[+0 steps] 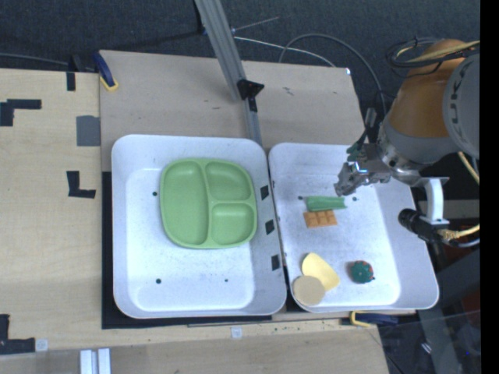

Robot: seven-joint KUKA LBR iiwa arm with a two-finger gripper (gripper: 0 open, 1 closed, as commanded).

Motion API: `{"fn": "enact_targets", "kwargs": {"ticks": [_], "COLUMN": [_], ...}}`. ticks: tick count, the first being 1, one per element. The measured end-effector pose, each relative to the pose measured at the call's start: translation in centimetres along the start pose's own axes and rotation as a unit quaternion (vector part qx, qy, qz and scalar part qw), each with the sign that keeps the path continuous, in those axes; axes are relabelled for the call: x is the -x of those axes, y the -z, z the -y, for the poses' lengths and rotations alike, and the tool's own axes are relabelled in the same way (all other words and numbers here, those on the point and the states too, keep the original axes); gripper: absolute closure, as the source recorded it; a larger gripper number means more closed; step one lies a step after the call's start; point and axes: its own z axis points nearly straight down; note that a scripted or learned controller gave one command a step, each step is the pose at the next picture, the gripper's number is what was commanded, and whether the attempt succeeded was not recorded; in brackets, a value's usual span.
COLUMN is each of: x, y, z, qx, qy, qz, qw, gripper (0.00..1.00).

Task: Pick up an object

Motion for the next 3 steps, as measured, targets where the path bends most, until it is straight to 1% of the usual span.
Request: {"fn": "enact_targets", "kwargs": {"ticks": [1,2,3], "x": [0.0,-5.4,-9.7], "y": [4.9,3.2,2.4], "z": [-0.1,-1.1,-1.6], "qx": [0.0,-0.003,-0.004], "qy": [0.0,0.002,0.001], "qz": [0.0,-0.001,-0.001], "qw": [1.0,1.0,1.0], "gripper": [1.0,1.0,1.0]}}
